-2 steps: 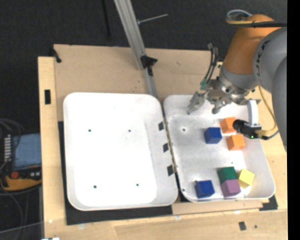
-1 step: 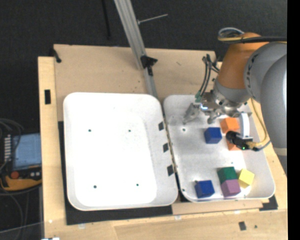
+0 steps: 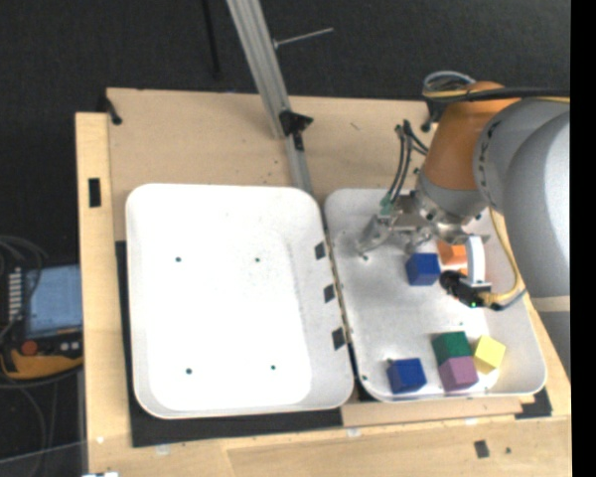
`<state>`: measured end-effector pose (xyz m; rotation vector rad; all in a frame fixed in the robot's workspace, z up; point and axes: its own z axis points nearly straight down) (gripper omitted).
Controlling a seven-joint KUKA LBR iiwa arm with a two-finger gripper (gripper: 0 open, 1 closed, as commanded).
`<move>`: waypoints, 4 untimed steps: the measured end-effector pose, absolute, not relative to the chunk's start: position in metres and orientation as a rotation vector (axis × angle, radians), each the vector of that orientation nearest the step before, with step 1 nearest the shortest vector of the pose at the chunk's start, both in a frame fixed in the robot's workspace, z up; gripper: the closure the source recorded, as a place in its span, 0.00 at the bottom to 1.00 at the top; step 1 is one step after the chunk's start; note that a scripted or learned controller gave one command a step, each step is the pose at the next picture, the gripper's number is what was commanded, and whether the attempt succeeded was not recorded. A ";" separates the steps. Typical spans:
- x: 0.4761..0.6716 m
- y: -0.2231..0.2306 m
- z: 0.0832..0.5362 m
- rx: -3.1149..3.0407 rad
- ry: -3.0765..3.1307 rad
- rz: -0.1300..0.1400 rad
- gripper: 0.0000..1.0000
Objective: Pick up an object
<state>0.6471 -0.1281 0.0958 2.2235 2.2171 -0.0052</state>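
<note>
My gripper (image 3: 377,232) hangs low over the upper left part of the right bin (image 3: 377,316), below the orange wrist band. A blue block (image 3: 423,268) lies just to its lower right, beside an orange object (image 3: 455,256) that the wrist partly hides. Along the bin's front edge sit a second blue block (image 3: 406,375), a green block (image 3: 451,346), a purple block (image 3: 459,372) and a yellow block (image 3: 490,353). Nothing shows in the gripper's grasp.
The left bin (image 3: 228,296) lies beside the right one, with small black clips along the shared edge. A slanted metal post (image 3: 268,68) rises from the bench behind the bins. Cables and a blue box (image 3: 55,301) lie off the bench's left side.
</note>
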 end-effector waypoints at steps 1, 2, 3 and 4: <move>0.649 -0.129 0.109 2.225 2.211 0.003 1.00; 0.647 -0.125 0.155 2.221 2.216 0.007 1.00; 0.649 -0.126 0.210 2.214 2.221 0.008 1.00; 0.652 -0.071 0.206 2.214 2.230 0.001 1.00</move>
